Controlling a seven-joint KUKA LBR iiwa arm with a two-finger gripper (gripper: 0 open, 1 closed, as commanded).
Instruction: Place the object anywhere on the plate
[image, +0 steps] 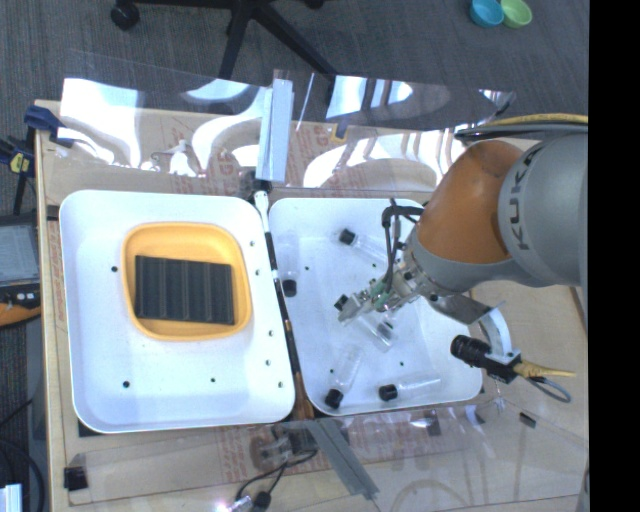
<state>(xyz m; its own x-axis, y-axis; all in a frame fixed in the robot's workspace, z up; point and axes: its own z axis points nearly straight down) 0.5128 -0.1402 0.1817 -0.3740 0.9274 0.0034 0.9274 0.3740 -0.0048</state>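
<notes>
Grey arm (520, 215) w/ orange band reaches over right bin (310, 290). Yellow plate (185, 282) sits in left bin (90, 330), well apart. Hand (372, 303) low among clear vials (345, 372); can't tell its state. Target obj probably a vial beneath it. Get a centred grip, lift clear of the divider, then carry left.

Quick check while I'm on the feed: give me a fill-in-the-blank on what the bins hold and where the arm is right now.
1. The yellow plate lies in the ____ bin.
2. The gripper is over the ____ bin.
3. The clear vials have caps coloured ____.
4. The dark ridged insert rests on the ____.

Missing words: left; right; black; plate
</notes>
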